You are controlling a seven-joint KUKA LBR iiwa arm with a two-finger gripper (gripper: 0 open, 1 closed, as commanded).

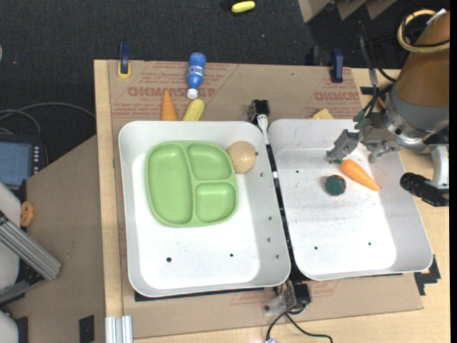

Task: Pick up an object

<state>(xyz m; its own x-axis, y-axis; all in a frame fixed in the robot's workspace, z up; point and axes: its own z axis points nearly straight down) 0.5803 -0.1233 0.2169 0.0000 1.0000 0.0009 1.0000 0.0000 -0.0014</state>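
One carrot point(360, 175): orange, tapered, lying slantwise in right bin point(400, 259) | gripper point(357, 147): jaws spread, empty, just above carrot.

Fixed overhead camera, slanted down, both bins point(207, 281) in frame

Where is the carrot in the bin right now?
The carrot lies in the right bin, near its upper right, just right of the green ball and below the gripper.
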